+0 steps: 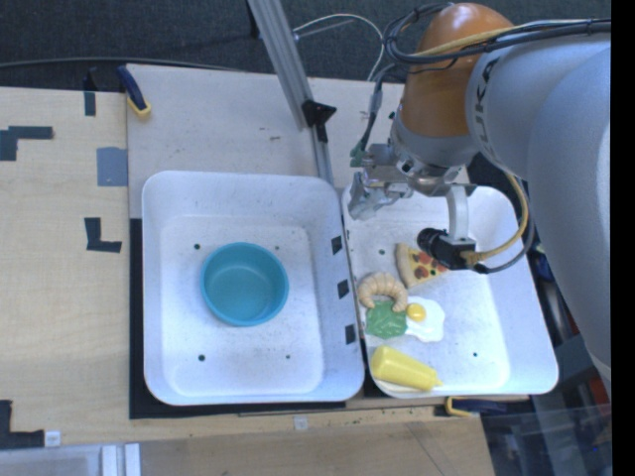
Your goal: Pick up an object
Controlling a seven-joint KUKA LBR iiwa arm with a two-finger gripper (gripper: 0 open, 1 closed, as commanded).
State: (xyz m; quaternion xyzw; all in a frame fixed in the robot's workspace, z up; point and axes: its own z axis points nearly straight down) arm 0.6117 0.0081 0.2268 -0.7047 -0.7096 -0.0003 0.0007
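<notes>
Just below gripper: croissant.

Light is bright and even, falling from above, and shadows are soft and faint. The two shallow white plastic bins near overexposure and lose surface detail. A glossy highlight sits on the orange band of the grey arm. Sharpness is modest throughout, with slight softness and colour fringing along high-contrast edges.

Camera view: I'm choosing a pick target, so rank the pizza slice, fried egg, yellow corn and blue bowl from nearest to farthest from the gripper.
From the gripper, at the right bin's far left corner:
1. pizza slice, just below it
2. fried egg, mid-bin
3. yellow corn, near edge
The blue bowl, in the left bin, is too close to the corn to rank.
</notes>
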